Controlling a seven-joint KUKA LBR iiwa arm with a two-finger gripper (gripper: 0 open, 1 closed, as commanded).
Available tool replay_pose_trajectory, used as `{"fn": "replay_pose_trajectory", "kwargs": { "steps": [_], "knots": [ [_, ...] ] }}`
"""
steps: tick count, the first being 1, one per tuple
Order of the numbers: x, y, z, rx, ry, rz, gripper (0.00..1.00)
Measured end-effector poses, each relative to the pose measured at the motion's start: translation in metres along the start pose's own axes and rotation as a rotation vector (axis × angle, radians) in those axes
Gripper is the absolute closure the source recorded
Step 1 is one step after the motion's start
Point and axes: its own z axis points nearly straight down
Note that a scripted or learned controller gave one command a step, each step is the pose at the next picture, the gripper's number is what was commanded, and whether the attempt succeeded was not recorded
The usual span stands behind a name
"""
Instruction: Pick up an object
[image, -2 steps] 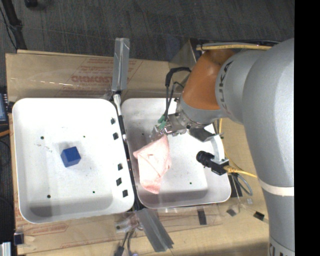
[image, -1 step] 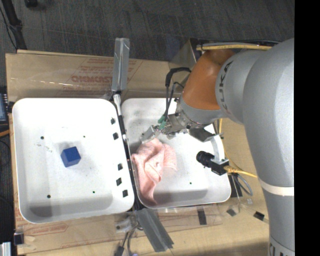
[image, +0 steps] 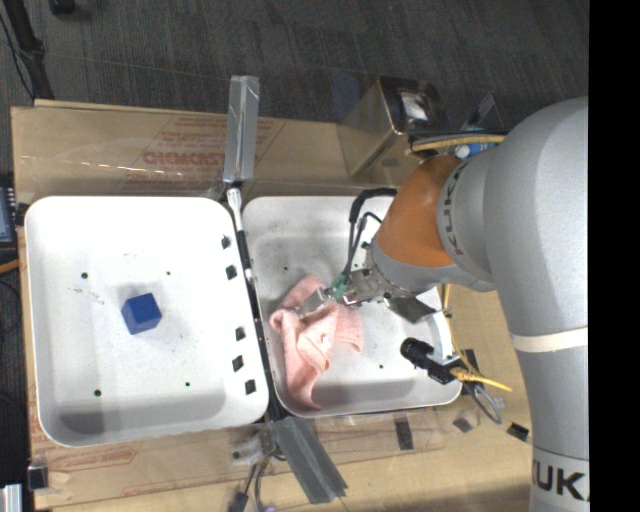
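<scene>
**Asker:** Where is the gripper, and how much open room is around it?

**Describer:** The gripper sits low inside the right bin, near its middle. Past the gripper, toward the top of the view, bare white floor runs to the bin's far wall. Toward the view's left of the gripper, a strip of bare floor separates it from the wall shared with the left bin. Behind the gripper, the grey arm with its orange band covers the right part of the bin.

**Asker:** Is the gripper clamped on anything?

**Describer:** I cannot tell whether it is apart or closed. Its tip meets the upper edge of a pink cloth, either touching it or just above it; this slanted view does not show which.

**Asker:** What does the cloth look like?

**Describer:** It is pale pink, soft and crumpled into folds. It spreads from the gripper's tip down toward the bin's near wall, and its lower end lies close to the shared wall.

**Asker:** Anything else to pick?

**Describer:** A small blue cube lies well apart from the gripper, across the shared wall in the left bin, with open white floor on every side
</scene>
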Motion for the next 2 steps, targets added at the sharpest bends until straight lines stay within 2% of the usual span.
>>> {"fn": "replay_pose_trajectory", "kwargs": {
  "steps": [1, 2],
  "knots": [
    [0.002, 0.002, -0.011, 0.000, 0.003, -0.008, 1.00],
    [0.032, 0.076, -0.126, 0.007, 0.000, 0.241, 1.00]
  ]
}}
